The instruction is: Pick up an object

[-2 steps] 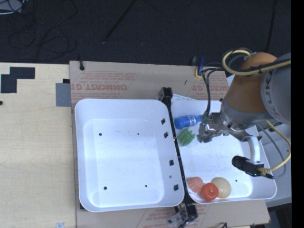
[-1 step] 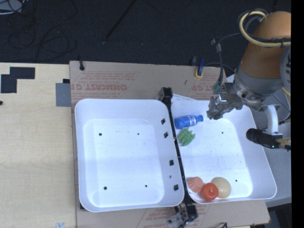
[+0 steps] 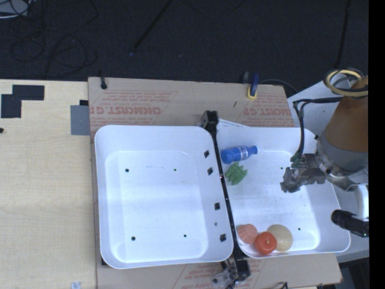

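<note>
Blue bottle [image 3: 238, 154] lies well left of your gripper [image 3: 290, 182] in the right bin [image 3: 313, 221], apart from it; you cannot tell its grip state.

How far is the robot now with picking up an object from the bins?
Done: nothing looks lifted. The blue bottle, green item and three round pieces all lie in the right bin. In hand: the hand hangs over bare bin floor, right of the green item. Left: reach an object, grip it, lift it.
</note>
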Motion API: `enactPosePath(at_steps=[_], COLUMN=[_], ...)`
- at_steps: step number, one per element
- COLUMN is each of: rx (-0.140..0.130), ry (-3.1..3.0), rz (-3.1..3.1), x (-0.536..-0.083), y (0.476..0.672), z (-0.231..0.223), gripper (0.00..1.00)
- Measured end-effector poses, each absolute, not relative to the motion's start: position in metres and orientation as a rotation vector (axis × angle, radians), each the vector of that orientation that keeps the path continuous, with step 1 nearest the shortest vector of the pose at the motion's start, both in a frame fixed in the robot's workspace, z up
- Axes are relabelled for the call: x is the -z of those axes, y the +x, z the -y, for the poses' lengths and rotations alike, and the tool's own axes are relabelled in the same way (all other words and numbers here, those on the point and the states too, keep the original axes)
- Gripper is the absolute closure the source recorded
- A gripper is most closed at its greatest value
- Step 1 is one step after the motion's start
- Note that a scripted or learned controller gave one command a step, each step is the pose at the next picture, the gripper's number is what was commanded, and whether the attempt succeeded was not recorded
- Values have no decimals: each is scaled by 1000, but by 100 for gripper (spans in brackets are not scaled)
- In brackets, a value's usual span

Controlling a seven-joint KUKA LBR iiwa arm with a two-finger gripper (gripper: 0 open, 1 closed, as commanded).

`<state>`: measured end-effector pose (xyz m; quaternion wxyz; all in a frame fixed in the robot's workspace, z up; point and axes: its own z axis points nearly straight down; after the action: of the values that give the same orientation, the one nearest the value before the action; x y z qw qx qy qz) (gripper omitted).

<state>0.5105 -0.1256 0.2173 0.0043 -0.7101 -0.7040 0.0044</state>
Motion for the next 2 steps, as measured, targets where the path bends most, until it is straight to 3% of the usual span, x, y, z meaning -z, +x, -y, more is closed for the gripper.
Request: enactPosePath(at_steps=[1, 2], rx=[-3, -1], ry=[-2220, -2222], rz=[2219, 2213], x=[-81, -98], y=[499, 500], z=[90, 92], gripper=[100, 100])
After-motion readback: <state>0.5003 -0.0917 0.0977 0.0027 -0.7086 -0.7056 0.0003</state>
